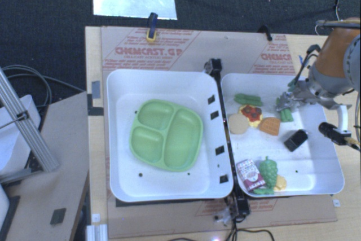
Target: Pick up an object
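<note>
My gripper [286, 103] hangs low over the far right part of the right bin [321, 178], reaching in from the right. A small green piece [286, 115] lies right under its tip; I cannot see whether it is gripped or just resting on the bin floor. To its left lie a green pod [248, 99], a red and yellow piece [251, 113], a beige disc [238, 124] and an orange wedge [270, 126]. A black block [295, 140] sits just in front of the gripper.
At the right bin's front left corner are a red-white packet [250, 173], green grapes [269, 169] and a yellow bit [280, 182]. The left bin [121, 87] holds a green divided plate [167, 134]. A black clip-lined divider [217, 115] separates the bins.
</note>
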